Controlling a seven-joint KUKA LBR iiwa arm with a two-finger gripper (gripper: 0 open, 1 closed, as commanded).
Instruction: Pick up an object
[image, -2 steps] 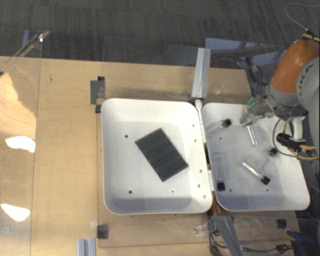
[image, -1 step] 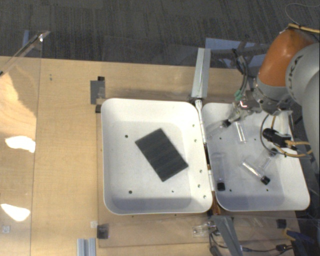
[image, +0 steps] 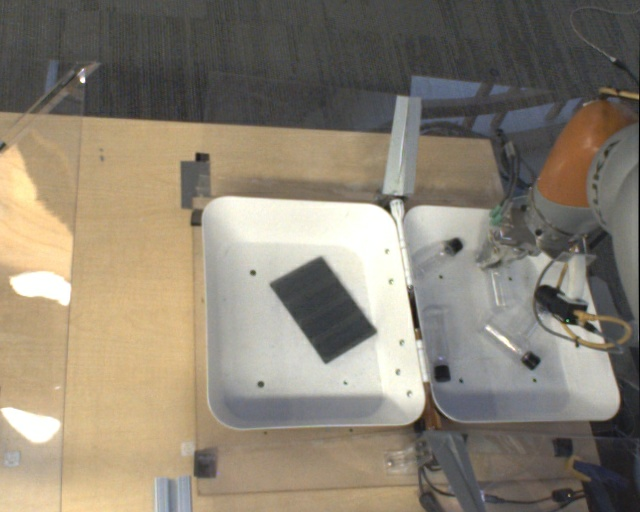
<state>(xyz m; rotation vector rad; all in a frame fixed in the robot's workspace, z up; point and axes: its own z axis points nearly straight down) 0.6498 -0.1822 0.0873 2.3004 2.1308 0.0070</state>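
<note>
Gripper (image: 503, 247) over right bin (image: 600, 395), perhaps above clear object (image: 497, 290)

I see my arm (image: 600, 170) coming in from the right side of the view, its grey body bent downward with the orange band (image: 572, 160) showing just above the wrist. The wrist points down and toward the left. My gripper (image: 503, 245) hangs low at its end, a cluster of metal parts. Dark cables (image: 560, 300) loop beside the wrist.
</note>
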